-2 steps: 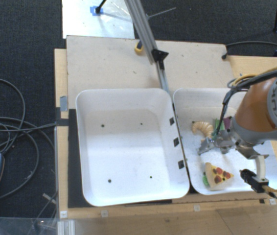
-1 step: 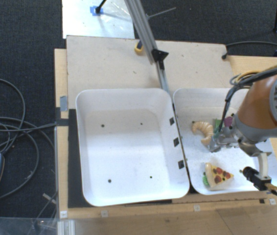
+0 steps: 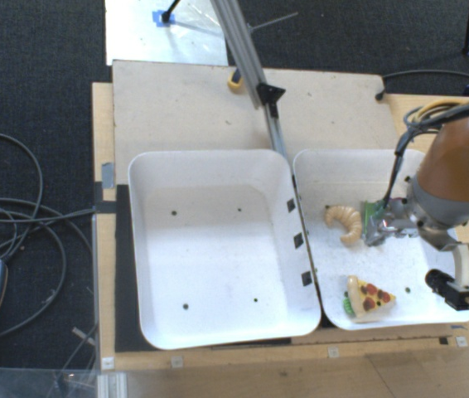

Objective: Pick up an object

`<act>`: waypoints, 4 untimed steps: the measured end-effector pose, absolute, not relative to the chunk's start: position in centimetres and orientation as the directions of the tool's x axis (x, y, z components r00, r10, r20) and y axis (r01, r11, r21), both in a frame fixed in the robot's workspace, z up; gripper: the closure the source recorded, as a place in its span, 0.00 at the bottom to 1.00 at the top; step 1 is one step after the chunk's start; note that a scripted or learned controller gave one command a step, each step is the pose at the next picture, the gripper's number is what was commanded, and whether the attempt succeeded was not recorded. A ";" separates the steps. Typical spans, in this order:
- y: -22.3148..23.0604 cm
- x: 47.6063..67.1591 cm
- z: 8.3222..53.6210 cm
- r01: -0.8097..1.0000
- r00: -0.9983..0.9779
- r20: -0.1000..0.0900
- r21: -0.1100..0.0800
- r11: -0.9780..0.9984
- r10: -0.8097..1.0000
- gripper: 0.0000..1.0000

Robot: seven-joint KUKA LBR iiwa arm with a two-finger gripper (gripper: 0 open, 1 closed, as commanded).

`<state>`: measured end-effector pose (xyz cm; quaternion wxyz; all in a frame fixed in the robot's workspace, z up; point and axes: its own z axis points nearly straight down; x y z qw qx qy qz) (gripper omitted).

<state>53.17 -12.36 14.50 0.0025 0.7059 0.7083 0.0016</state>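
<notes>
Here, the end effector sits low in the right bin, just beside the croissant; its opening cannot be told. You should centre over the croissant before closing, clear of the pizza slice.

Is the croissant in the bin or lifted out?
In the bin. The croissant lies on the right bin's floor, just left of the gripper, not raised.

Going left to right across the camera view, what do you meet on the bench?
Left bin → right bin → croissant → gripper → arm.
</notes>
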 end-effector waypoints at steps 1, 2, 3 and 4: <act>-11.7 53.1 20.6 1.000 -0.006 -0.001 0.008 0.006 1.000 1.00; -12.1 52.4 26.5 1.000 -0.005 -0.002 0.008 0.005 1.000 1.00; -6.0 54.4 25.6 1.000 -0.012 0.001 0.003 0.012 1.000 1.00; 0.1 55.8 24.8 1.000 -0.012 0.003 0.002 0.012 1.000 1.00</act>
